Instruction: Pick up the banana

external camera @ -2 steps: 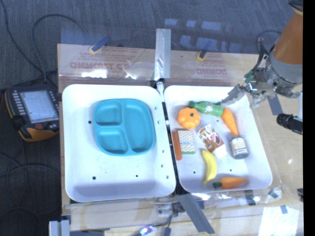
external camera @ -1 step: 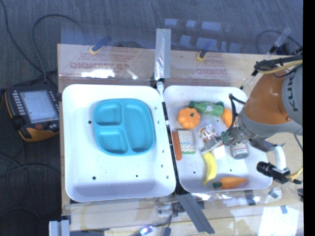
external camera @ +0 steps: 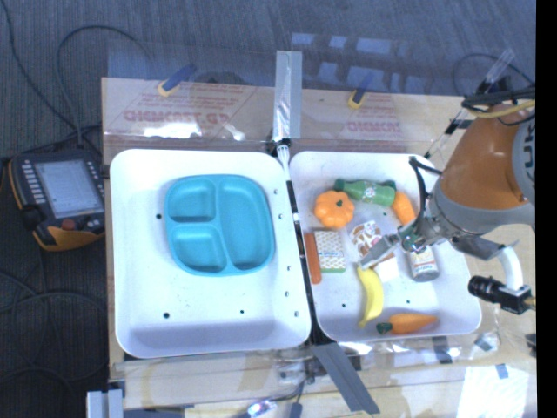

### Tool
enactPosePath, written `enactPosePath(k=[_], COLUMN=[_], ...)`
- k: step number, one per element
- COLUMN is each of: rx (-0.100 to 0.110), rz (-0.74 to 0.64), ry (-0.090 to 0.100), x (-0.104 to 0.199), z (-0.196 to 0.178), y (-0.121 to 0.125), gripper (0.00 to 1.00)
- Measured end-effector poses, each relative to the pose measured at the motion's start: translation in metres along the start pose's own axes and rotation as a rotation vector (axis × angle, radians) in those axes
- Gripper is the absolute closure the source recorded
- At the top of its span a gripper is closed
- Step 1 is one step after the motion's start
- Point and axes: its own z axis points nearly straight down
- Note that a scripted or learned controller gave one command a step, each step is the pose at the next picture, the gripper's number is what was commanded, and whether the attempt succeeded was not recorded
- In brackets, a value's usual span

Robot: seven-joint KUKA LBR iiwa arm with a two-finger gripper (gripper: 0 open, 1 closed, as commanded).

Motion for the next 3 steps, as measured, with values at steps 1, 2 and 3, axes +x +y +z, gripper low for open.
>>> enactPosePath(k=[1,2,3], rx=[0.0,0.001,0.003], rz=[-0.031,0.054,0.062], ry=[-0.003,0.0,0.002], x=[-0.026,-0.032,0.019], z=[-0.118,-0.07,0.051], y=[-0.041,0.0,-0.027], gripper=[0.0,0.0,0.0])
